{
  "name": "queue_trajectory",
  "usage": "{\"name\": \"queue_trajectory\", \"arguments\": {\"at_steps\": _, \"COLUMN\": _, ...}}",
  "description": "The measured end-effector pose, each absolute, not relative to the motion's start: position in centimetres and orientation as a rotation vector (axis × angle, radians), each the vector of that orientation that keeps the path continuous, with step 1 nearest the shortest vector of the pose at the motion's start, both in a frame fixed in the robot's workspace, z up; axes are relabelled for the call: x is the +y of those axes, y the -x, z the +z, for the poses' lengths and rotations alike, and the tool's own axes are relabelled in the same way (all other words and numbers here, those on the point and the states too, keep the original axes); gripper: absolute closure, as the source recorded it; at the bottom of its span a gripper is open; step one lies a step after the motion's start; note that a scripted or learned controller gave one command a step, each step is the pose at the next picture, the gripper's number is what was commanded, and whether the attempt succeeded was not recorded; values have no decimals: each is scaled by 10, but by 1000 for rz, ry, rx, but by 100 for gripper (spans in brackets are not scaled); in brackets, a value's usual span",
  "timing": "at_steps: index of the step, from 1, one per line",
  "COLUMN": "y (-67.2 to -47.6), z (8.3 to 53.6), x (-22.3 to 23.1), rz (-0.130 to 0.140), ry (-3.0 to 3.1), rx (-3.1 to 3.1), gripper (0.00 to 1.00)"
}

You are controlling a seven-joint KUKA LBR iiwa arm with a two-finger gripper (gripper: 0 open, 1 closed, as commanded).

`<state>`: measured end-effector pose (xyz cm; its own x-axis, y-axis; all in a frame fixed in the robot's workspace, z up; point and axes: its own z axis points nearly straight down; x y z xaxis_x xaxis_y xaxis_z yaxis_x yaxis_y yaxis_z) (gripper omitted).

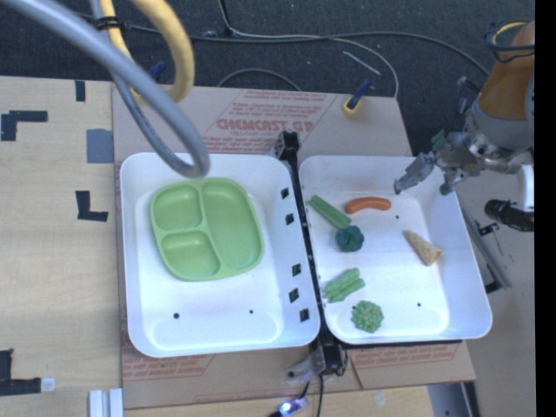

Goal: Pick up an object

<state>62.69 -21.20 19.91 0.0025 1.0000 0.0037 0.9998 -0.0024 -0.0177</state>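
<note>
Gripper (432, 177) hangs above the upper right corner of the right bin (452, 315), fingers spread apart, nothing between them. One dark finger points left toward the middle of the bin, the other drops by the bin's right rim. No contact with any object.

Candidates all sit in the right bin: orange sausage (368, 204) nearest the gripper, just left and a bit below; tan wedge, maybe a bread or cheese piece (423, 247), below the gripper near the right wall; dark green broccoli (350, 238) touching or almost touching a light green stick (327, 211); green bean bundle (343, 285) lower middle; light green bumpy ball (367, 316) near the front. Left bin (139, 311) holds a green divided plate (207, 229), not a likely target.

Judgement: step is approach and pick-target choice, task barely begun. Best bet is the sausage: closest, isolated, slim. Turn the wrist so the fingers straddle its short axis, centre over the middle, descend straight until the tips are near the bin floor, then close. Risk: it rolls away if struck off-centre. Avoid the broccoli/stick pair, too crowded. The wedge is close to the wall, finger clearance looks tight there.
</note>
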Motion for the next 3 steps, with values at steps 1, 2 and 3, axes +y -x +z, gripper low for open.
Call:
{"name": "queue_trajectory", "arguments": {"at_steps": 1, "y": -630, "z": 208, "x": -211, "rz": 5, "ry": 2217, "rx": -2220, "gripper": 0}}
{"name": "queue_trajectory", "arguments": {"at_steps": 2, "y": -629, "z": 143, "x": -203, "rz": 9, "ry": 2213, "rx": -2218, "gripper": 0}}
{"name": "queue_trajectory", "arguments": {"at_steps": 3, "y": -627, "z": 86, "x": -201, "rz": 8, "ry": 2215, "rx": -2220, "gripper": 0}}
